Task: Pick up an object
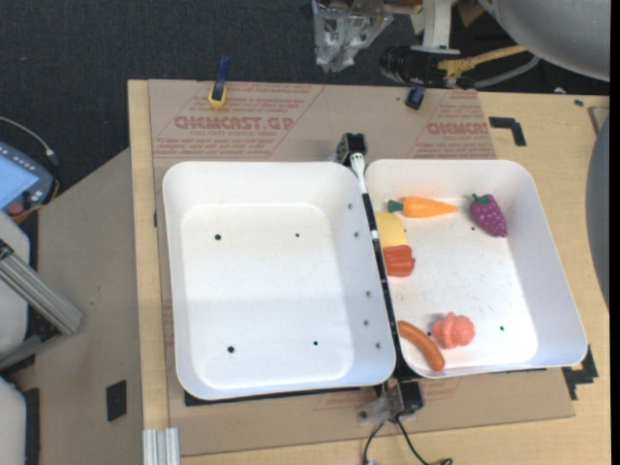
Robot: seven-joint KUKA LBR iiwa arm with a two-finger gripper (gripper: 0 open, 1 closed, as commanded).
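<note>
Nearest the camera, at the front edge of the right bin (557, 289), a sausage (422, 345) lies slantwise against the front left corner, and a pink toy (453, 330) sits just beside it to the right, touching or almost touching. Farther back along the bin's left wall a red pepper (399, 261) rests, with a yellow piece (389, 229) touching it from behind. Behind that, a carrot (423, 206) lies crosswise, its green top toward the left wall and its tip pointing right. A bunch of purple grapes (489, 215) sits near the back right corner, apart from the carrot's tip. All six things lie in the right bin; the left bin (184, 260) adjoins it, the two rims meeting along a dark strip with clips at both ends. Both bins sit on a brown board (291, 114) printed with red lettering, which covers the desk (107, 211). The end effector (341, 42) hangs well beyond the back edge of the board, over dark floor, far from every object; whether its fingers are wide or narrow I cannot tell. Nothing is visibly between them. A yellow-and-blue clamp (219, 85) grips the board's back edge at left.
</note>
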